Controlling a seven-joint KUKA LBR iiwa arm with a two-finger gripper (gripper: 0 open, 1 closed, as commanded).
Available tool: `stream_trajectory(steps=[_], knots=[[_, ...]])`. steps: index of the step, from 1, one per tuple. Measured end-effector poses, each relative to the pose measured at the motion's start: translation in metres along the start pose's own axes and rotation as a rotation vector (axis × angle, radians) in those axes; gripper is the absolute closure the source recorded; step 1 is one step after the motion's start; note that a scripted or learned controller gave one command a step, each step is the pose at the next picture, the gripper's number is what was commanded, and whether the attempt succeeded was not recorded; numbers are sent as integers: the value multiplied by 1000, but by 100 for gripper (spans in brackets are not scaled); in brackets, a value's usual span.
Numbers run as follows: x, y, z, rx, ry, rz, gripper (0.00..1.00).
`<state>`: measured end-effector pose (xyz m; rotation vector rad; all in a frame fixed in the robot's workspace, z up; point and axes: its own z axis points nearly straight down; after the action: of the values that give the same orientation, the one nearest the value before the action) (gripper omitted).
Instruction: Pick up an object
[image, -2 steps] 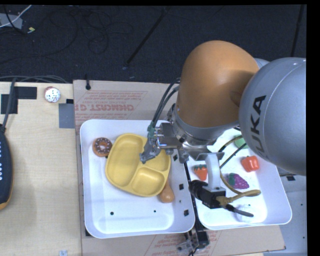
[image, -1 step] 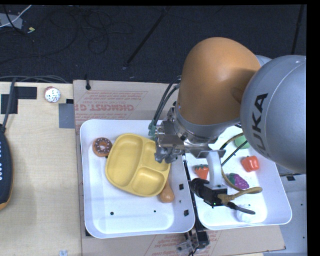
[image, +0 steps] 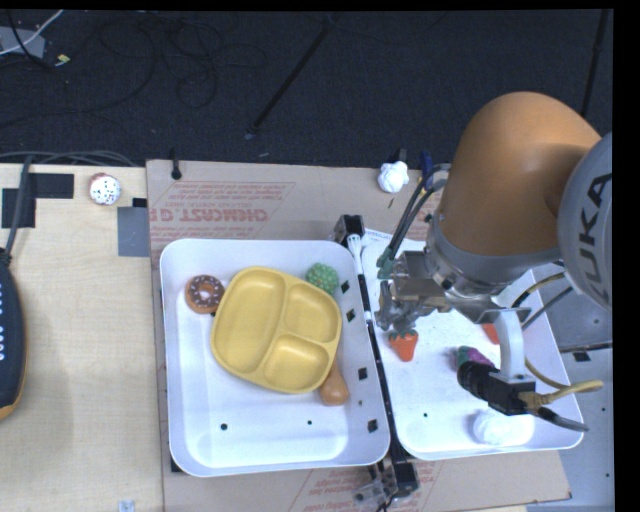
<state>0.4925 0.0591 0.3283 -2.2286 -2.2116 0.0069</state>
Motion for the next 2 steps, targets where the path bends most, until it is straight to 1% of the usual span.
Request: stream_trajectory(steps=[1, 2], knots=[[110, -17, -49, -5, 5, -18, 100], [28, -18, 16, 5, -2, 0, 100]])
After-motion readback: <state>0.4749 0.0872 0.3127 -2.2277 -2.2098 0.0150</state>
